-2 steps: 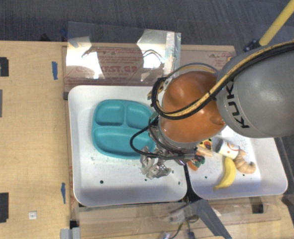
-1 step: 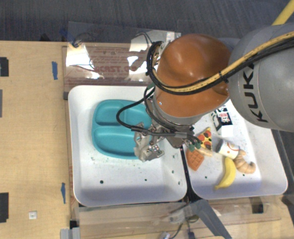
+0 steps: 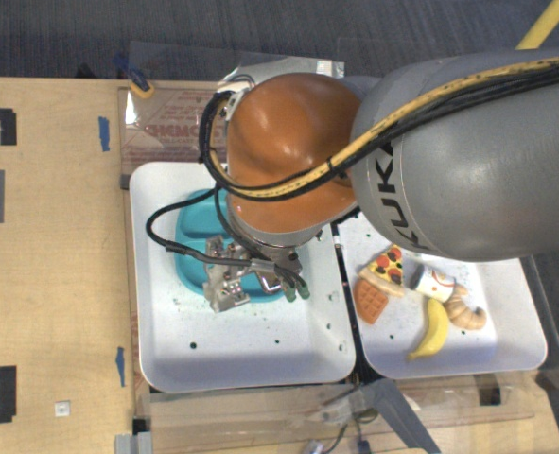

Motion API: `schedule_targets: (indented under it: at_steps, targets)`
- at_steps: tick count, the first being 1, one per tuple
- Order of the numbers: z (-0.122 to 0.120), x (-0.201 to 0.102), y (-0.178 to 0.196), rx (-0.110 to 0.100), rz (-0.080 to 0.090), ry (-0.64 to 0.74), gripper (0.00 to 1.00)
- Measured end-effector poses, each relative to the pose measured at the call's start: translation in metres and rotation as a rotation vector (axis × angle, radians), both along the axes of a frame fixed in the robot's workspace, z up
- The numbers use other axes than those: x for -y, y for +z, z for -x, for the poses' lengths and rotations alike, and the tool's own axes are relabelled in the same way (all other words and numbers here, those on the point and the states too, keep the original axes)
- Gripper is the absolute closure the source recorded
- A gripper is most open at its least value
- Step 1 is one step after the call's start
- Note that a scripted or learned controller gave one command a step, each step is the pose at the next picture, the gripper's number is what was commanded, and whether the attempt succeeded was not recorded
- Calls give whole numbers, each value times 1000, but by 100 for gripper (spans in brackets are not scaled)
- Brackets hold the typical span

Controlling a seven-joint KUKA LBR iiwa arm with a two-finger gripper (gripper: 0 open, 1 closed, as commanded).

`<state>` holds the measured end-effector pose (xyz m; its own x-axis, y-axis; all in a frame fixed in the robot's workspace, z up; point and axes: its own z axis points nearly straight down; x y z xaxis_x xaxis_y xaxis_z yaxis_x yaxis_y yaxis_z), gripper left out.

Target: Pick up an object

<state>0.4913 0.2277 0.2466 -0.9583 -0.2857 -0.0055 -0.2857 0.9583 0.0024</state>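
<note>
Since the gripper (image 3: 230,287) hangs low over the teal dish (image 3: 196,244) near the left bin's (image 3: 156,348) middle, it could skid off the rim (finger state impossible to tell).

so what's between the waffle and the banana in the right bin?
In the camera view, bare white bin floor separates the waffle from the banana. The pizza slice lies above the waffle, not between them.
</note>
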Motion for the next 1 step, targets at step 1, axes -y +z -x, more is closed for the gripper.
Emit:
schedule_targets:
  at_steps: [1]
  targets:
    - [-12,2,-39,-7,4,-435,100]
